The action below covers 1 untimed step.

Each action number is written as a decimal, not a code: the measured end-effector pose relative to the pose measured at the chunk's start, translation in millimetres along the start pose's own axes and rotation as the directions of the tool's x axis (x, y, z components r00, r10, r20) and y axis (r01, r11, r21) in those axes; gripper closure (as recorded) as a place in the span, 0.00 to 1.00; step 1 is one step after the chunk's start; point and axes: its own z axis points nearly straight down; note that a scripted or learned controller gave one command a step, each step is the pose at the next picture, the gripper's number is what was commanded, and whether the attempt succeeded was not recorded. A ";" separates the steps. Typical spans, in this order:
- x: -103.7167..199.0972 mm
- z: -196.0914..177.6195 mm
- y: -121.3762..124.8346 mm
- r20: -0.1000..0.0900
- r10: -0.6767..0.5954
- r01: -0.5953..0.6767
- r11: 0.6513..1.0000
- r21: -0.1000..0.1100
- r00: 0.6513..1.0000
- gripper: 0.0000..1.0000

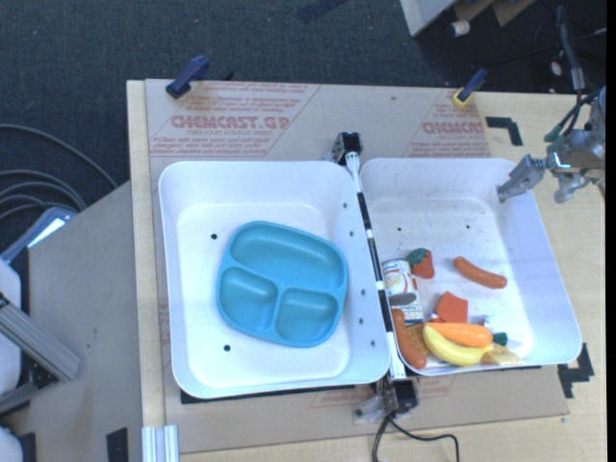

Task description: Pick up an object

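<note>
Right bin holds small toy food: banana, carrot, sausage, red block, can. All probably light, stiff, smooth plastic. The sausage lies apart from the rest, easiest to pinch across its middle. Gripper hovers at the bin's far right rim, fingers spread, holding nothing.

Gripper hovers, seemingly empty, over the right bin's far corner.

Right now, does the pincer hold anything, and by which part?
Nothing is held: the pincer hangs open above the right bin's far edge.
</note>
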 end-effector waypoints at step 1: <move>32.6 177.2 2.5 -0.001 0.000 0.000 1.000 0.001 1.000 0.00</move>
